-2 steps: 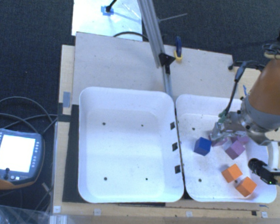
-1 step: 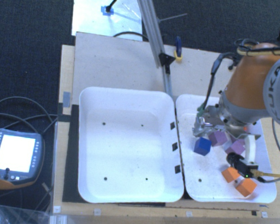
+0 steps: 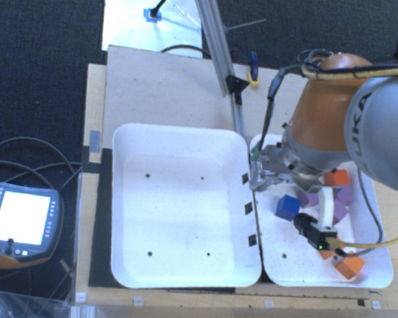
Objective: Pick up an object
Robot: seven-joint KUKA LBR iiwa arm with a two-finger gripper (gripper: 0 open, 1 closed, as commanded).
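Blue cube [image 3: 287,207]: lying loose on the floor of the right bin [image 3: 280,260], near that bin's left wall; nothing is gripping it.

Other candidates, same bin: purple blocks [image 3: 345,196] sitting in a cluster just right of the cube; an orange block [image 3: 337,178] lying at the cluster's far side, partly under the arm; a second orange block [image 3: 350,266] resting apart near the front right corner.

Left bin [image 3: 181,202]: holding nothing that the view is showing.

Tool [image 3: 258,175]: hanging low over the right bin's left edge, close against the wall dividing the two bins, with the cube just beside it toward the front. The wrist is covering it from above, so whether it is apart or together cannot be told, and nothing is showing as clamped in it.

Progress, as a judgement: the arm is positioned over the stocked bin, but the pick is not yet showing as done. Every object is sitting on the bin floor. Closing on one item and lifting it clear is what appears to be left.
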